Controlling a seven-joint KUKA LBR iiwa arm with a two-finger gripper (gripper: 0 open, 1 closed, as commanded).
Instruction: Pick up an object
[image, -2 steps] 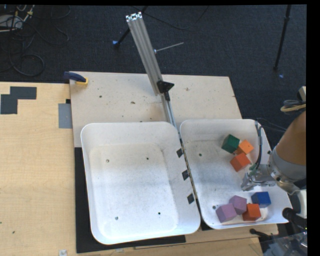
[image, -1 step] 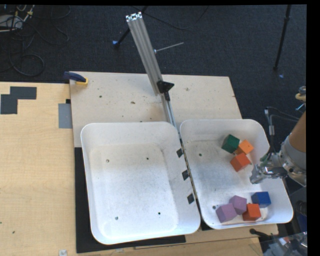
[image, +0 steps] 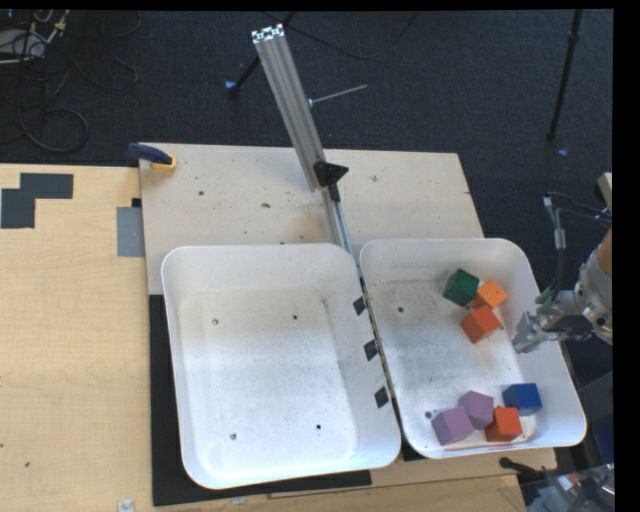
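While the tool hangs over the right rim of the right bin, nothing sits in its grip as far as I can see, and I cannot tell if it is released or clenched, because it is small and blurred.

All blocks lie inside this right bin. Near the far side, a green block touches an orange block, and a red block lies just beside them, near the tool.

At the near corner, two purple blocks lie together, with another red-orange block and a blue block next to them.

A left bin stands beside it on the tabletop.
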